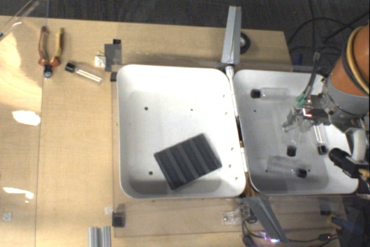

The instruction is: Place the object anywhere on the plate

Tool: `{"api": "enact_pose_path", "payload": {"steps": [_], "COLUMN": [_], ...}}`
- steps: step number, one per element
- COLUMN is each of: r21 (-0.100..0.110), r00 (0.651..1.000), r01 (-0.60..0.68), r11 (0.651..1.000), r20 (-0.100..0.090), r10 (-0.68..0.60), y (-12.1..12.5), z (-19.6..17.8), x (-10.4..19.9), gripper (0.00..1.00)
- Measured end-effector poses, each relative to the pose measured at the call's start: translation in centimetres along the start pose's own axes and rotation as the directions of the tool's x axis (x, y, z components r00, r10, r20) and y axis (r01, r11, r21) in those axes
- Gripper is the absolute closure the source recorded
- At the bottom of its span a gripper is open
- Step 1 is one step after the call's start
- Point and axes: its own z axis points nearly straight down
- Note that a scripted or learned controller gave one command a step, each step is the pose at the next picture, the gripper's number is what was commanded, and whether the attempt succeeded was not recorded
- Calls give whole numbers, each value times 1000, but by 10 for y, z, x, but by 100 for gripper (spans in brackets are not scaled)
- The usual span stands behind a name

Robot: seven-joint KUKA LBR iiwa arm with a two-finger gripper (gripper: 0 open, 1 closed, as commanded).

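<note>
Nearest the camera, down along the front edge of the tabletop [63,182], a small black block [118,218] and some clear clips sit outside the bins. Just beyond, the left bin [133,89] carries the plate [188,161], a dark ribbed slab lying at a tilt toward the near side, nothing resting on it.

Across the divider, the right bin [254,179] holds the candidates: 1 clear vial with a black cap [286,168] lying near the front wall, and 2 more capped vials [305,143] in the middle. The pincer [306,115] hangs right over that middle pair, arm reaching in from the right, and it's a tangle of clear plastic and metal there. Whether its fingers are spread or pressed together, I cannot tell, and I can't see a vial between them. So I read this as the pick not yet secured, with the whole carry to the plate to come.

Farther back, another vial [267,92] lies by the far wall of the right bin. Beyond the bins, pliers [50,50] and a loose vial [84,72] sit at the far left.

The danger from here: these vials are smooth and round, so a squeeze off-centre could squirt 1 away. And on a tilted ribbed plate, a dropped vial may roll off.
</note>
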Motion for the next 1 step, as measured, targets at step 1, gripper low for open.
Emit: {"api": "enact_pose_path", "payload": {"steps": [1], "r21": [0], "r00": [997], "r01": [72], "r11": [997], "r20": [1], "r10": [-72], "y": [65], "z": [-42], "x": [53], "gripper": [100]}}
